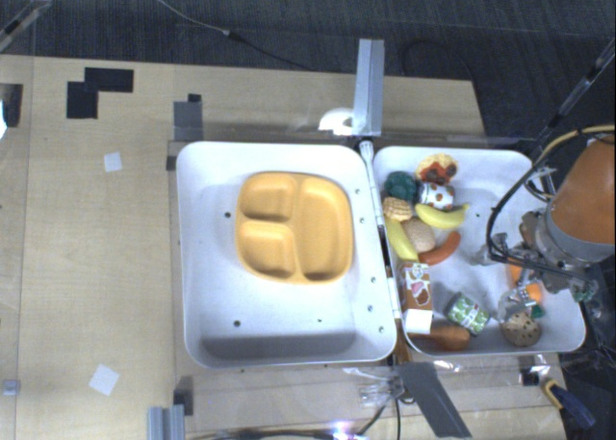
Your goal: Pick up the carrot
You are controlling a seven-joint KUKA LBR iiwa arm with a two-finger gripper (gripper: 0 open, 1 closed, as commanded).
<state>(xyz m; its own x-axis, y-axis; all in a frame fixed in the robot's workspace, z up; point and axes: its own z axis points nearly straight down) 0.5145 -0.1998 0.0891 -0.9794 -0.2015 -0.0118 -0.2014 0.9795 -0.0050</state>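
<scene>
The carrot (pixel 528 287) is a small orange piece with a green end, lying at the right side of the right bin (pixel 568 337). My gripper (pixel 545 272) hangs directly over it, below the arm's orange band (pixel 587 193), and covers most of the carrot. Dark cables and the wrist body hide the place where gripper and carrot meet, so I cannot say whether they touch.
A brown speckled ball (pixel 520 329) and a green can (pixel 467 313) lie just left of the carrot. Bananas (pixel 443 217), a sausage (pixel 441 253), corn (pixel 397 207) and other toy foods crowd the bin's left half. A yellow divided plate (pixel 294 226) sits in the left bin (pixel 207 323).
</scene>
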